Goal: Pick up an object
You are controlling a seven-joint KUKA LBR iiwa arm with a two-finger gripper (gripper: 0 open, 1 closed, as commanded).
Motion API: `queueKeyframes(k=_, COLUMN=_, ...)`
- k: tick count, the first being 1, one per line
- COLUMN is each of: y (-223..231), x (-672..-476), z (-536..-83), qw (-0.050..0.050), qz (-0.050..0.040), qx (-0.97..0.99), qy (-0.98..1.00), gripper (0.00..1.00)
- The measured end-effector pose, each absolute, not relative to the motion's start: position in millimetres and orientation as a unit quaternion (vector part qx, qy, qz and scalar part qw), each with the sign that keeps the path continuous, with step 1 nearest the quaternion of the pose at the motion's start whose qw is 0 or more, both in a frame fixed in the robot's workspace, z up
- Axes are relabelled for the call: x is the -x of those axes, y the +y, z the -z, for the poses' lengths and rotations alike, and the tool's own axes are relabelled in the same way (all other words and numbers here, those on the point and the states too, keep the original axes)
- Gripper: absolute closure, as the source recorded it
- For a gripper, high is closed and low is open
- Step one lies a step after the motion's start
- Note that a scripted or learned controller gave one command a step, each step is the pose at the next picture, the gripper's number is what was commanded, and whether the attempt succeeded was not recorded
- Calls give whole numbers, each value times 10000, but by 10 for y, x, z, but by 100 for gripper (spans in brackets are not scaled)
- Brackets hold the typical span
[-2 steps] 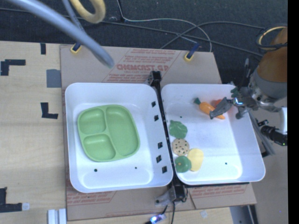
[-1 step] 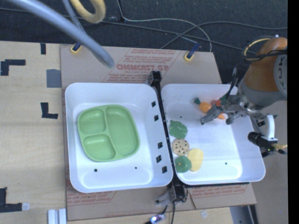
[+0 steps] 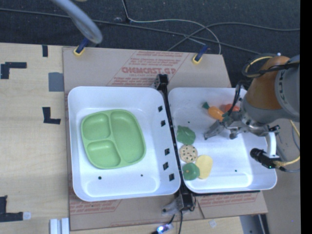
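- The grey arm with the orange band reaches in from the right and bends down over the right-hand shallow white bin, which puts its tool low over the bin's upper middle, near where the small things lie.
- The tool's two dark metal fingers point left towards the bin's centre. I cannot tell how far apart they stand, and nothing shows between them, so I judge it has hold of nothing.
- The likeliest thing to pick is the small orange carrot-shaped toy with a green tip, lying just above the fingers near the bin's upper edge; a red piece lies just beside it, partly hidden by the arm.
- The other candidates sit along the bin's left wall: a dull green leaf-shaped piece, a round tan cookie-like disc with dots, a pale yellow rounded piece and a small bright green round piece, the last two touching.
- The left-hand white bin holds a light green plastic plate with three compartments, lying flat, probably as the place for picked things.
- Both bins rest on a brown cardboard sheet on the surface.
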State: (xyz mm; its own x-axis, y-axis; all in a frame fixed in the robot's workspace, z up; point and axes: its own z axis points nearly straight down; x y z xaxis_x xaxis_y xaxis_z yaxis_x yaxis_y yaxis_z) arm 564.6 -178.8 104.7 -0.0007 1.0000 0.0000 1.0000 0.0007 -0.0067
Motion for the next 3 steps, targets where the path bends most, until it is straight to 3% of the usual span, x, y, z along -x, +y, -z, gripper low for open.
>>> queueKeyframes(k=1, y=-1778, x=-5660, z=-1182, qw=12, qz=-9, qx=7061, qy=-7081, gripper=100)
queueKeyframes(k=3, y=-1773, x=-5784, z=-2419, qw=-24, qz=12, qx=7063, qy=-7079, gripper=100)
